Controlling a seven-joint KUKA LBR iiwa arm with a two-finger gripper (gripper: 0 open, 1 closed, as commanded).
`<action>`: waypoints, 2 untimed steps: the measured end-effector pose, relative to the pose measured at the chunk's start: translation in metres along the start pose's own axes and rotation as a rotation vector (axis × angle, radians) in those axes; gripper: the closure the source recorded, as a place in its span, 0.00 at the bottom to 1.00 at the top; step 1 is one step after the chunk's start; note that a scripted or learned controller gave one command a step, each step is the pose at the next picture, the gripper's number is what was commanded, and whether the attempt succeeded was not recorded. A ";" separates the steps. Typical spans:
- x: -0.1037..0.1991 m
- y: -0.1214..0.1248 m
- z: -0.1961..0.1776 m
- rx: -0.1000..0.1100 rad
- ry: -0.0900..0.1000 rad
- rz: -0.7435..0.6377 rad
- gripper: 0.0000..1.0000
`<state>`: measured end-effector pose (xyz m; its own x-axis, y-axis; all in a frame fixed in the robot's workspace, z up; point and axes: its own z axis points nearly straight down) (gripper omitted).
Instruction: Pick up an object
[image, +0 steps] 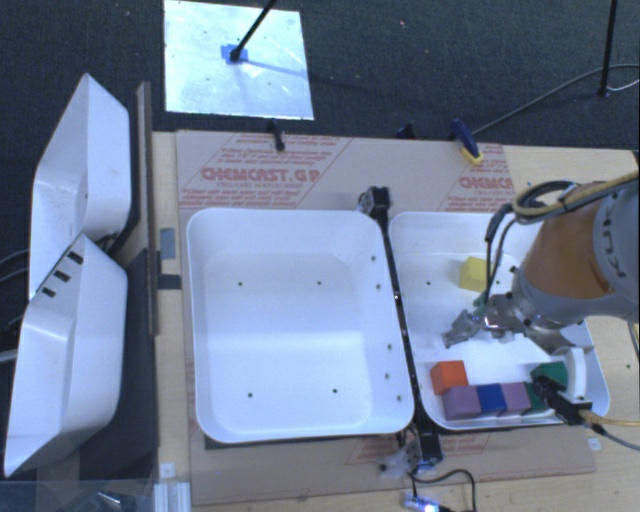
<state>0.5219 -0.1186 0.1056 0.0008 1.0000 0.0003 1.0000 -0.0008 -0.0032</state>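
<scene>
Cardboard-topped bench, two white bins; the gripper (462, 328) hangs in the right bin (425, 240), just above the orange block (449, 375). Approach phase, I'd say. Claw spread unreadable, nothing visibly held. Next: descend onto the block, squeeze.

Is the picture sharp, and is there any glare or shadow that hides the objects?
Camera view: soft overall, the claw slightly blurred; the left bin is bright, nearly washed out; the blocks in the right bin stay readable, with faint shadow under the arm.

Blocks (487, 398) in right bin (436, 242).
</scene>
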 end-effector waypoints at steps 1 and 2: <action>0.000 0.000 0.020 -0.003 0.000 -0.001 0.00; 0.000 0.001 0.008 -0.005 -0.001 -0.001 1.00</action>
<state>0.5226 -0.1188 0.0972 0.0000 1.0000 -0.0003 1.0000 0.0000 0.0019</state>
